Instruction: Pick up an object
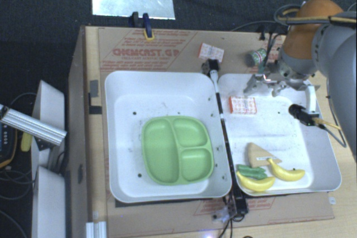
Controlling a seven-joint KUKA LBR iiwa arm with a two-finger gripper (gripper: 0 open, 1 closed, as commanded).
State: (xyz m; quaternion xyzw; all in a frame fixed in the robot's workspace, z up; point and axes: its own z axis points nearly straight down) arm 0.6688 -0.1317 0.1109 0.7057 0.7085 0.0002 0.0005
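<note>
My gripper hangs over the far edge of the right bin, approx 12 o'clock in that bin; fingers point down-left, can't tell if open or shut, nothing seen between them. Red-and-white card lies just below-left of them. At 6 o'clock: tan wedge, two yellow bananas, green pea pod, all bunched and touching. Left bin holds a green divided plate.

The grey, rounded metal robot arm carries a glossy orange band; black cables loop at its twelve o'clock side.
</note>
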